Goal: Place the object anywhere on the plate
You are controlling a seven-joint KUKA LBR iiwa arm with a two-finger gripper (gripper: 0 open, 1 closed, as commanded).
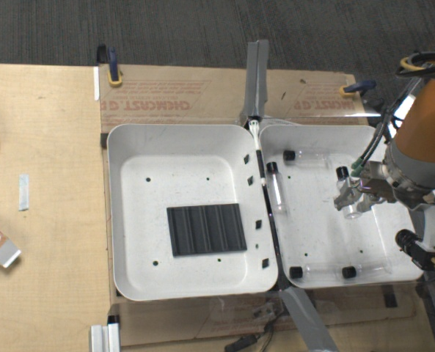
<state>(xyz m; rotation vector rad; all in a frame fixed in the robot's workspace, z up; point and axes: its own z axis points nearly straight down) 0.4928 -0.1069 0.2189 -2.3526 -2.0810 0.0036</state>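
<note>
Gripper low in the right bin, plate waiting in the left

The likeliest object is a slim clear tube with a dark cap point(273, 185), though the view is too coarse to be sure. It lies in the right bin point(393, 266), to the right of the plate and hard against the wall on the plate's side. The plate point(206, 229), a dark ribbed rectangle, sits flat in the middle of the left bin point(129, 196). A few small black pieces point(289, 155) are scattered further right of the plate. Beyond them the gripper point(351, 198) hangs low, well apart from the plate, and I cannot tell whether it is open, closed or gripping anything. To do this step well, I judge it should take the tube across its middle, lift clear of the shared wall, and release low over the plate's centre.
</note>
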